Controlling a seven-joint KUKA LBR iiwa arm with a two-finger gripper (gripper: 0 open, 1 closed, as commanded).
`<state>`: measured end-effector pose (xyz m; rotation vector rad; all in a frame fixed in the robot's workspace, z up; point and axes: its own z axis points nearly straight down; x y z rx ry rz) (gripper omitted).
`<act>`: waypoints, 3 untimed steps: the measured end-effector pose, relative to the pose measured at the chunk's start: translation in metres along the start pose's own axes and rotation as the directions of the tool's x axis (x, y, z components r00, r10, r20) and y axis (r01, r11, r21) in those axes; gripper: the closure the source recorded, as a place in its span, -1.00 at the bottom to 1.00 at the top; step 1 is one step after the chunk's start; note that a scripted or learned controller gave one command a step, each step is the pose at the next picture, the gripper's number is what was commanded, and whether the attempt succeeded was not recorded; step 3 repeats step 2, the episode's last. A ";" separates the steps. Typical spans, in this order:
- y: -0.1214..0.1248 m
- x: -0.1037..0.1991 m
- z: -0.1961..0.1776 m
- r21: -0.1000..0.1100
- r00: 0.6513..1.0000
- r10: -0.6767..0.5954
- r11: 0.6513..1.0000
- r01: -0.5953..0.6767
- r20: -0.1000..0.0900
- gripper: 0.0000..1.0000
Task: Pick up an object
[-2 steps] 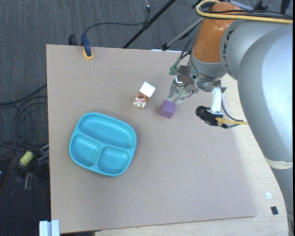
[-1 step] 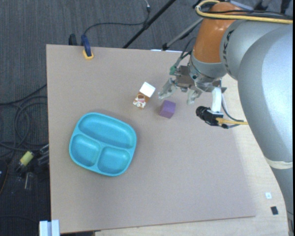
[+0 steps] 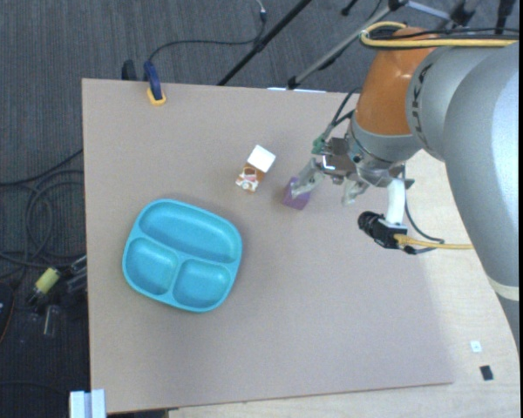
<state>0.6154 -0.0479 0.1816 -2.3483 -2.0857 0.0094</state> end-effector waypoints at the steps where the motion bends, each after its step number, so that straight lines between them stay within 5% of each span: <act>1: 0.037 0.056 0.000 -0.001 0.998 -0.068 0.998 0.068 -0.001 -1.00; 2: 0.003 0.067 0.000 0.000 0.997 -0.072 0.997 0.072 -0.001 -1.00; 3: 0.003 0.067 0.000 0.000 0.997 -0.072 0.997 0.072 -0.001 -1.00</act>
